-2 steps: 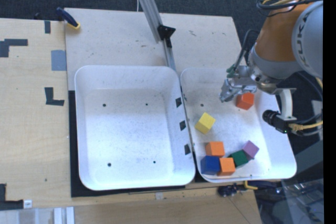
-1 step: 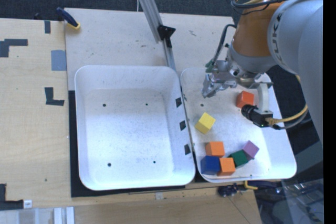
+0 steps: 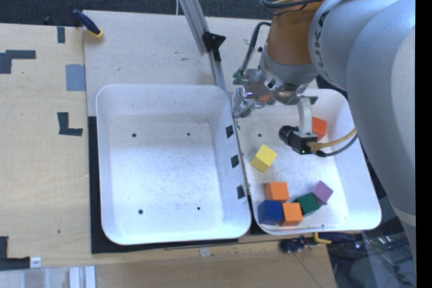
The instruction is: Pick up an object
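Blocks lie scattered in the right bin (image 3: 351, 209), and that is where anything worth picking sits. A yellow block (image 3: 264, 158) rests alone near the bin's middle, tilted on a corner. Toward the near edge a cluster huddles: an orange block (image 3: 275, 191), a blue block (image 3: 270, 212) just below it, a second orange cube (image 3: 292, 213) touching the blue one, then a green block (image 3: 308, 203) and a purple block (image 3: 322, 191) beside it. One more orange piece (image 3: 318, 127) lies farther back, near the arm's black fitting.

From where I stand the arm comes in from the right, its orange band above the wrist. The gripper (image 3: 244, 104) hangs over the far left corner of the right bin, close to the wall the two bins share, well apart from the yellow block. I cannot tell how its jaws stand; they are too small and cluttered with metal parts to read. Nothing can be made out between them.

The left bin (image 3: 108, 145) sits beside it, its white floor speckled. No writing or brand marks are legible on anything, only grey tape patches (image 3: 75, 77) on the bench.
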